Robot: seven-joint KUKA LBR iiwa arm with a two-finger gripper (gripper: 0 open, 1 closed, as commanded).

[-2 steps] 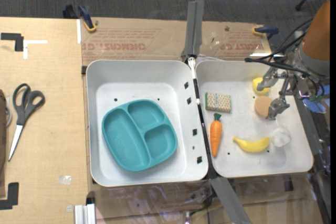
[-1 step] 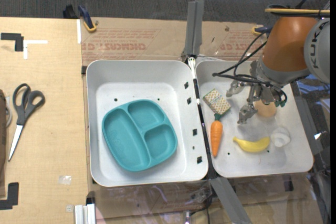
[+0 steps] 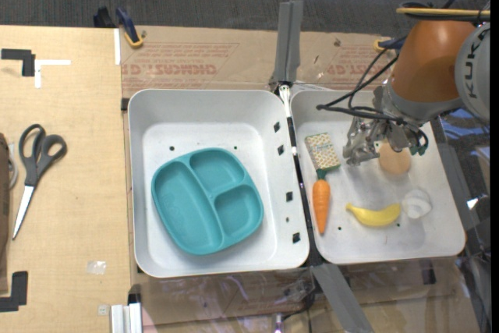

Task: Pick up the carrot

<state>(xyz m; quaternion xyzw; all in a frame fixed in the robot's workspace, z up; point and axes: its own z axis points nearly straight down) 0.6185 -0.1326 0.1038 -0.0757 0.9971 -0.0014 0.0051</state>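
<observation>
The carrot (image 3: 320, 204), orange with a green top, lies lengthwise along the left wall of the right bin (image 3: 437, 246), green end pointing to the back. My gripper (image 3: 360, 149) hangs over the middle of that bin, up and to the right of the carrot and apart from it. Nothing of the carrot is between its parts. The grey arm with its orange band (image 3: 433, 62) reaches in from the back right.
In the right bin a speckled green block (image 3: 322, 150) sits just behind the carrot. A yellow banana (image 3: 374, 214), a beige egg-shaped thing (image 3: 394, 161) and a small white piece (image 3: 417, 204) are there too. The left bin (image 3: 156, 121) holds a teal divided plate (image 3: 207, 201). Scissors (image 3: 33, 168) lie far left.
</observation>
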